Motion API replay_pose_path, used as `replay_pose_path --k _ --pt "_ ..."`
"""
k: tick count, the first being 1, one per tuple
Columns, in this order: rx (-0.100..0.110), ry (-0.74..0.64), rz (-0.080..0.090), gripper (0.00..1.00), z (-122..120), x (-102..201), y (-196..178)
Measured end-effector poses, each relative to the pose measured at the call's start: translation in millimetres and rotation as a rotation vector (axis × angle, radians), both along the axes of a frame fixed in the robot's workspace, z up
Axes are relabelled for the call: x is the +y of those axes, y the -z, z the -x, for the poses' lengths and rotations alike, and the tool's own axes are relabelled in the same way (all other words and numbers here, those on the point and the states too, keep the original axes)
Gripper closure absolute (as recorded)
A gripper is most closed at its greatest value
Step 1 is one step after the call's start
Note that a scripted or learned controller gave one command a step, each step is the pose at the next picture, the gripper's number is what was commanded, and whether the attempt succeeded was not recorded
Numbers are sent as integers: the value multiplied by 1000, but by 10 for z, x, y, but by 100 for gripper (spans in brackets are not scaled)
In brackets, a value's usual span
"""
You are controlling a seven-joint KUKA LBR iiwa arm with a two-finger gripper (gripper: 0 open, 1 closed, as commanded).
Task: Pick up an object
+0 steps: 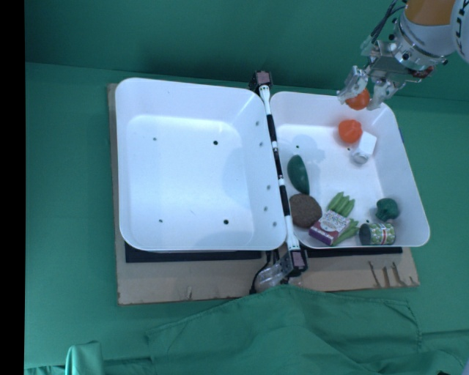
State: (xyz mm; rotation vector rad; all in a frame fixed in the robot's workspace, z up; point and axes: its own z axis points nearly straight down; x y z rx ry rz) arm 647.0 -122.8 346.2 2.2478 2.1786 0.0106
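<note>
Covering the whole frame is one green cloth (66,183), rumpled into folds along the bottom edge; on it lies one flat brown cardboard sheet (183,282); on that sit two shallow white bins with rounded corners, glossy like moulded plastic. One, the left bin (183,157), fills the frame's centre-left, its floor dotted with small dark holes; the right bin (407,190) holds the clutter.

One grey arm (432,18) with an orange band enters at the upper right; its gripper (364,95) hangs over the right bin's top edge, two metal fingers pinching one small round orange ball (358,99) between them.

Inside the right bin, going down in size: one smooth dark green oval vegetable (298,174) at its left; one rough brown round lump (304,209) below it; one purple printed packet (330,227) lying across one bunch of green pods (341,202); one second orange fruit (349,131) near the top; one white block (366,143) touching it; one knobbly green piece (387,209); one small labelled can (377,234) on its side at the lower right.
</note>
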Motion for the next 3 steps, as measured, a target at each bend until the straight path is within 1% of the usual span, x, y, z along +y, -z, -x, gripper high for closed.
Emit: replay_pose_path --k 1,2,3 --pt "15 -27 -1 100 -268 -225 965" --pt "9 -27 -6 100 -237 -514 1375" --pt "2 -14 1 100 -312 -549 890"
